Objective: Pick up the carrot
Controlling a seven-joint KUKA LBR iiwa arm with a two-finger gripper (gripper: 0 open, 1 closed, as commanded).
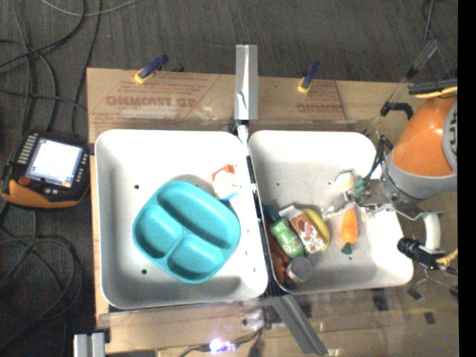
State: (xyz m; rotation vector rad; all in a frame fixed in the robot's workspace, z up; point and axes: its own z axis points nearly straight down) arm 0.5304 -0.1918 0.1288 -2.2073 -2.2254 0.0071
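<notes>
While the gripper [349,199] hovered just above the carrot [349,229] in the right bin [387,270], its grip was unreadable; approach looked underway, needing descent next.

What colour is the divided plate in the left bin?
Teal blue all over: the divided plastic plate shows best in the camera view, lying in the left white bin.

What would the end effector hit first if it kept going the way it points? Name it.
Most likely the carrot. The end effector points down into the right bin, and the carrot lies just below its tip. Depth is unclear from this slanted view.
</notes>
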